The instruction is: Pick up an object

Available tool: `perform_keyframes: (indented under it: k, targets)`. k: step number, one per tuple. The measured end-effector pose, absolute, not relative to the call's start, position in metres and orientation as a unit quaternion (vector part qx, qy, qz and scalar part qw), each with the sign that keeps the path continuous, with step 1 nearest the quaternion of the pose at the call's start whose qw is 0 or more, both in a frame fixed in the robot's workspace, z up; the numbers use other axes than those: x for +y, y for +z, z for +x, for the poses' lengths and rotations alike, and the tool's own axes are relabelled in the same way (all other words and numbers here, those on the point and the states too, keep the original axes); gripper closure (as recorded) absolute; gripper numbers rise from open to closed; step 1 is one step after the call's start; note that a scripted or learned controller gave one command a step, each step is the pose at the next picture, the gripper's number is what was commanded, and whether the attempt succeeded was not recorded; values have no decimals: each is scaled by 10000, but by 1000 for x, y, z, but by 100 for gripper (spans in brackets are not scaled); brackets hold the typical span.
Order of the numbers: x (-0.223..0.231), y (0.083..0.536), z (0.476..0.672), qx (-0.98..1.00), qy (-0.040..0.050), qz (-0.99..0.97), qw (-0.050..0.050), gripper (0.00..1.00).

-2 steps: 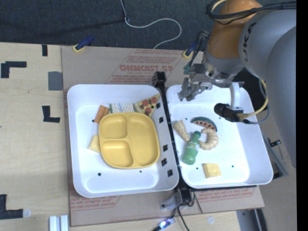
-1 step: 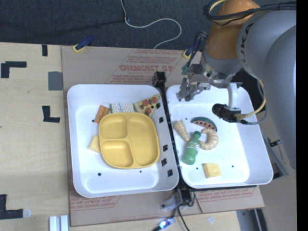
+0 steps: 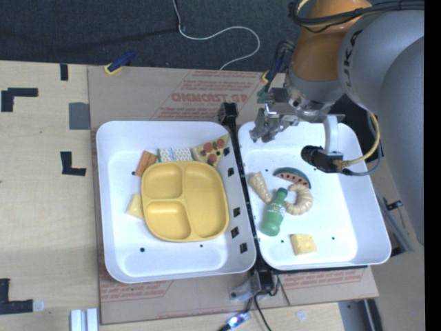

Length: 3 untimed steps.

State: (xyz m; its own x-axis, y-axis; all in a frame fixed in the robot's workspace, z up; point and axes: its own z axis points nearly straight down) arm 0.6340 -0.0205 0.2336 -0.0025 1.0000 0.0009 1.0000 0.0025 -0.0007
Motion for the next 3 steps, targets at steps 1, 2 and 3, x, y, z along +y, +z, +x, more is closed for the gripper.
perform_keyframes:
  k: [1,2,3]
  targets:
    - [-27,232,642,-7079,3,-7063,6,100]
    - [-19,233,638,-7081,5,-7062,10,100]
    - [-26,214,634,-7074,19,-7068,8,100]
